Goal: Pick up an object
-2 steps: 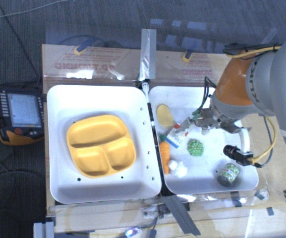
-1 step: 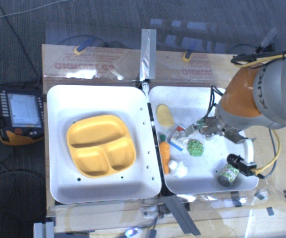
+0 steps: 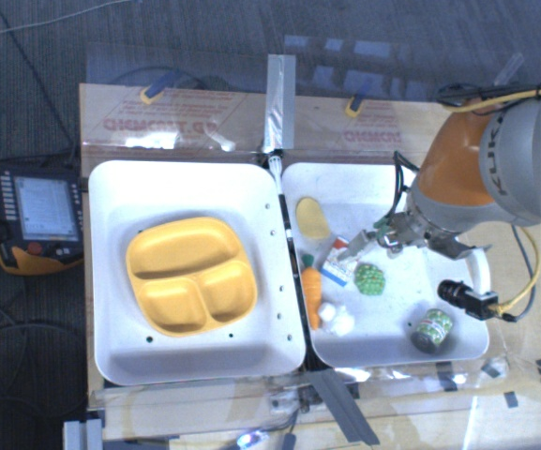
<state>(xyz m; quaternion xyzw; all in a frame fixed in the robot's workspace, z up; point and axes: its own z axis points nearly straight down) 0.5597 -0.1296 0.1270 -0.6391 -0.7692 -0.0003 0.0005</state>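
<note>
Closest to the camera, at the front of the right bin (image 3: 338, 198), I see a small can (image 3: 432, 329) with a green label, lying on its side near the front right corner. On the left side of this bin an orange carrot (image 3: 312, 292) lies along the wall, and a small white object (image 3: 339, 322) is touching its front end. Near the back of the bin lies a pale yellow oval piece (image 3: 311, 217). In the middle I see a green round object (image 3: 369, 278) with a bumpy surface, and just beside it, to the left, a flat packet (image 3: 337, 268) with red, white and blue colours.

From the right my arm (image 3: 481, 162) reaches over this bin, with its orange band above the wrist. The gripper (image 3: 359, 245) hangs just above the packet and the green round object. I cannot tell if its fingers are open or closed, and I see nothing held between them.

Left of it, the other bin (image 3: 187, 177) holds a yellow tray (image 3: 191, 274) with three compartments. On the floor to the left lies a control pendant (image 3: 33, 216) with a screen.
</note>
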